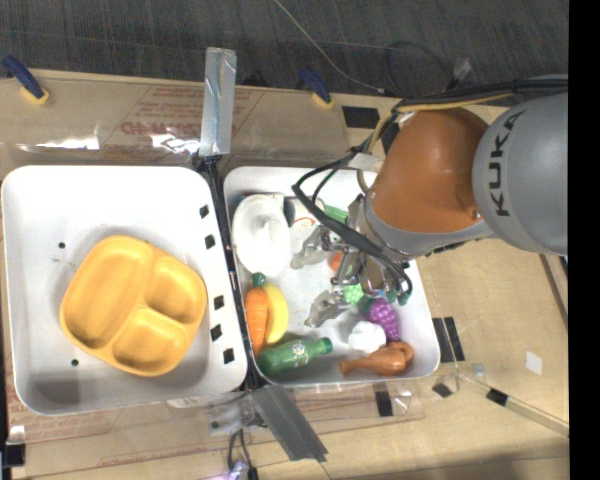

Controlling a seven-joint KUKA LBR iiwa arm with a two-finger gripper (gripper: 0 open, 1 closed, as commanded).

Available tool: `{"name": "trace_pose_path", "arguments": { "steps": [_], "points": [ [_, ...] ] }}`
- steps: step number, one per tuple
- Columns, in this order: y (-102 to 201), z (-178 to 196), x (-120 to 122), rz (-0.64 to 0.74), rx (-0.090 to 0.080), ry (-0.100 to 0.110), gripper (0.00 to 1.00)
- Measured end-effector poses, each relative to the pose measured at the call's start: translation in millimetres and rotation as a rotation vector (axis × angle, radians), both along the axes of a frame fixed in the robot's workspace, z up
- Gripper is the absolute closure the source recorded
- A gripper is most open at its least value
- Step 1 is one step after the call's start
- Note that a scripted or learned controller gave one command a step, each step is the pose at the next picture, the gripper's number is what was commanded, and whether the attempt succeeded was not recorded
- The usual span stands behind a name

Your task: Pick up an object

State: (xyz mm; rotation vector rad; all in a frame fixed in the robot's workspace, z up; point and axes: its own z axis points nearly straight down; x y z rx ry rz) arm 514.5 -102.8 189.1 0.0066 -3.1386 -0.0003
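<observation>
Camera view: metal gripper (318, 280) spread wide over the right bin (280, 180), pinching nothing; smooth carrot (256, 313) at its eight o'clock, bumpy purple grapes (383, 317) at four.

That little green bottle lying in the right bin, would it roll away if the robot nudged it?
Probably a little. The green bottle lies on its side and looks round, so it could roll. But the carrot and chicken leg crowd it, likely stopping it. It looks like smooth plastic, so maybe slippery.
</observation>
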Motion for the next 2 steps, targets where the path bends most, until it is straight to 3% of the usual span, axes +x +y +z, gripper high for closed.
{"name": "trace_pose_path", "arguments": {
  "steps": [1,2],
  "points": [
    [-72.1,-98.9,-1.3,0.057,0.0,-0.006,0.0],
    [-70.6,-92.1,-0.2,0.064,0.001,-0.004,1.0]
  ]
}}
